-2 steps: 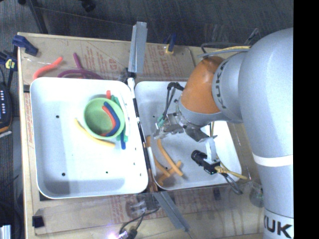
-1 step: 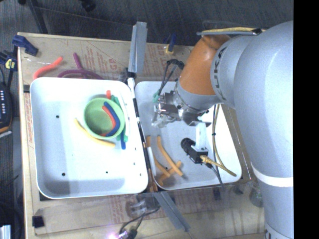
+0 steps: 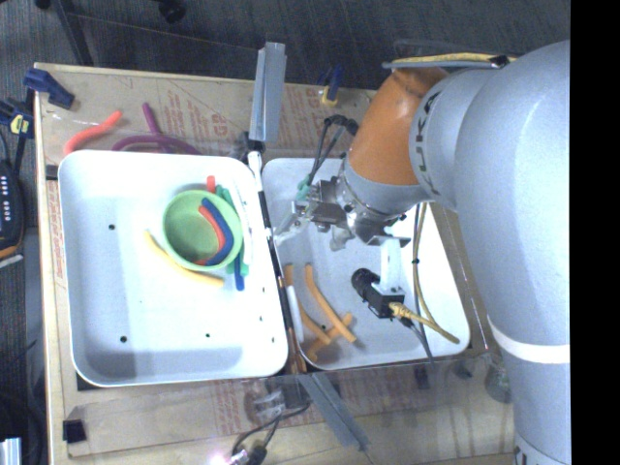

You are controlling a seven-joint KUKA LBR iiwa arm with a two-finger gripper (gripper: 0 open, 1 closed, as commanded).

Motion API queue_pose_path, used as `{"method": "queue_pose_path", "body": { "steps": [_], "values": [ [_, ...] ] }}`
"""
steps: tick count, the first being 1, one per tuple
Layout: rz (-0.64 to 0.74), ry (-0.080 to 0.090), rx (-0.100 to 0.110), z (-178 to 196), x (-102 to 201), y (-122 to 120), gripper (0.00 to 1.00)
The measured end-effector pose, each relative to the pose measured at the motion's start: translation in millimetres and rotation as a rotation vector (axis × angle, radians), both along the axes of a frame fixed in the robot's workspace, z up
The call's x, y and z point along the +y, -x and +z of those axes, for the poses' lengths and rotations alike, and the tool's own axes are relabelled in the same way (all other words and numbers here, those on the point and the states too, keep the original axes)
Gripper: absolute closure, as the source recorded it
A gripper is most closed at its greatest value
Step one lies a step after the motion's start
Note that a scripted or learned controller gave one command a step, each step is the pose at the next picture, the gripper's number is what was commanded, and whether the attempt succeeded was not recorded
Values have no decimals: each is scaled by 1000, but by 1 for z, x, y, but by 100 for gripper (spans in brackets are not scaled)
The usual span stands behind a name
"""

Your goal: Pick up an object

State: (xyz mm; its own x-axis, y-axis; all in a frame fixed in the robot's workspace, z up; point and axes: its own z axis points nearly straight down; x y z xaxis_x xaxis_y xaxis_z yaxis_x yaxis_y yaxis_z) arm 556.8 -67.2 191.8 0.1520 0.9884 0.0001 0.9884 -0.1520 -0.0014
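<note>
Tan, curved, stick-like pieces (image 3: 325, 310) lying low in the right bin (image 3: 450, 342); gripper (image 3: 341, 223) above them, grip state perhaps hidden, impossible to tell.

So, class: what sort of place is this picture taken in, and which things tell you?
Probably a robotics lab. A large grey industrial arm reaches over two white bins, which sit on a plywood bench with clamps and cables around them.
</note>
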Motion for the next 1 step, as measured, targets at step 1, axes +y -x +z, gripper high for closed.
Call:
{"method": "queue_pose_path", "body": {
  "steps": [1],
  "values": [
    [-9,-2,4,7,-40,18,0]
  ]
}}
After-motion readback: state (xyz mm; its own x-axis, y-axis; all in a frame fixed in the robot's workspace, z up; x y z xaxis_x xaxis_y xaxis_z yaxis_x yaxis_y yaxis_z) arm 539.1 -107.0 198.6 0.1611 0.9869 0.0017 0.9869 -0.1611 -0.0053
